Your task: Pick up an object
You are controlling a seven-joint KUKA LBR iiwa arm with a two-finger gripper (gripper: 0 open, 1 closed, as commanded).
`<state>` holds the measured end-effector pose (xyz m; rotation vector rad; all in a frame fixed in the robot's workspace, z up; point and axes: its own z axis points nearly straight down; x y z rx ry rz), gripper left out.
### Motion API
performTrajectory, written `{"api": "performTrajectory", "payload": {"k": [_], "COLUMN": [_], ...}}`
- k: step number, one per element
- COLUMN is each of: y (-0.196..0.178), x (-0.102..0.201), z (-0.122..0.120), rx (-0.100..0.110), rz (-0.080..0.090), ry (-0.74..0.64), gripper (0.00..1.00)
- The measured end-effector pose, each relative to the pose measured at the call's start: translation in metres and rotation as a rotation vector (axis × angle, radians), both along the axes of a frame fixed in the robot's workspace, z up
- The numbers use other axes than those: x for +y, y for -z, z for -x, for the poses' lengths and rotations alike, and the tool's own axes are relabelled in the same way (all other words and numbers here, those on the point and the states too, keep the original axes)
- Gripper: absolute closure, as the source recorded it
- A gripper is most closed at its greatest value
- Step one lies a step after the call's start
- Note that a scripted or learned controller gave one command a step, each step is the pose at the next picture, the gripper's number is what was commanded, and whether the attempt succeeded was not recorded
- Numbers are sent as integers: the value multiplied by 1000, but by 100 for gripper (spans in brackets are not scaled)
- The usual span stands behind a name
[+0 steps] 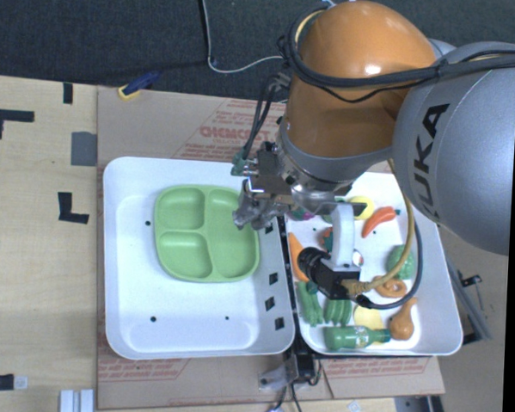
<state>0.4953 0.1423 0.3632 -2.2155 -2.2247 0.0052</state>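
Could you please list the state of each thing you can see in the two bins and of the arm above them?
Green plate: lying flat in the left bin, nothing in its compartments.
Right bin: holds a pile of toy vegetables.
Orange pepper: lying near the right bin's far side.
Arm: hanging over the divide between the bins.

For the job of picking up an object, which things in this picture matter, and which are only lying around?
For the job:
- hand, low over the divide between the bins
- right bin
- toy foods in it: orange pepper, green bottle, brown pear

Lying about:
- left bin
- green divided plate inside it
- cardboard sheet
- blue-and-yellow clip
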Motion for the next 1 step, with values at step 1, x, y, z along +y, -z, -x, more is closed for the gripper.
{"api": "performTrajectory", "payload": {"k": [1], "y": [-11], "x": [-1], "z": [0], "rx": [0], "rz": [1], "ry": [-1], "gripper": [100]}}
